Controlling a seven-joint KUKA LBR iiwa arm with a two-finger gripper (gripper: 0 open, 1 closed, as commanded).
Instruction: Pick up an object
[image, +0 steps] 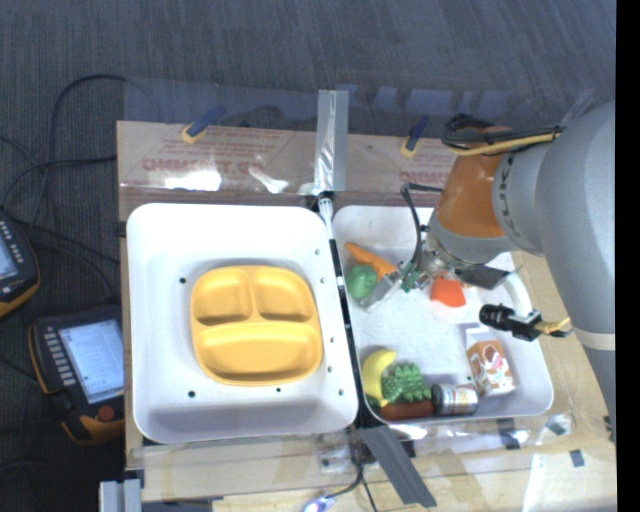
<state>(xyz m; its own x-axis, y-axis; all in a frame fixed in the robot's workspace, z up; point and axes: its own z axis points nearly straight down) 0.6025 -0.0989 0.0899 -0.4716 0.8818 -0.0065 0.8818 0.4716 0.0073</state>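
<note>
Arm (560, 190) over right bin (535, 395), fingers (408, 277) by carrot (372, 261), green ball (361, 284)

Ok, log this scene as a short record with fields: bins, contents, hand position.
left bin: holds a yellow divided tray
right bin: carrot, green ball, orange piece, yellow fruit, green leafy toy, can, small printed box
hand: low over the right bin's far side, beside the carrot and green ball
grip: cannot tell
</note>
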